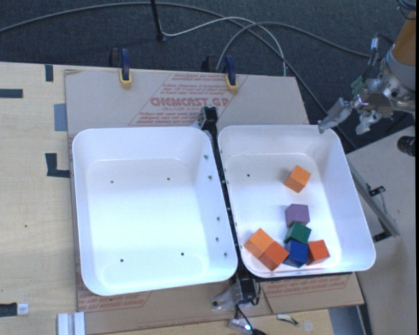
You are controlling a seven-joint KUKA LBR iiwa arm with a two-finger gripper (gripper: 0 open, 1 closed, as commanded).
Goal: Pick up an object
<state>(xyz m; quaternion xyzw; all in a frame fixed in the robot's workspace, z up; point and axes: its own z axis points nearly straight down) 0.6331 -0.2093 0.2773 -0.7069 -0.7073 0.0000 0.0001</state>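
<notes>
At the near edge of the right bin, towards its near left corner, sits a tight cluster of blocks: 2 orange blocks touching each other, a blue block just beside them, a smaller orange block touching the blue one on the side towards the bin's right wall, a green block against the far side of the blue one, and a purple block just beyond the green. Farther back, near the middle of the same bin and well apart from the cluster, a lone orange block lies turned at an angle to the walls. The left bin lies alongside, the 2 touching along a dark strip. Both rest on a cardboard sheet, which is pinned to the bench at its far edge by 2 clamps. Beyond the far right corner of the right bin, outside its rim, hangs the gripper, with nothing between its fingers; whether it is released or clenched cannot be told from this angle.
</notes>
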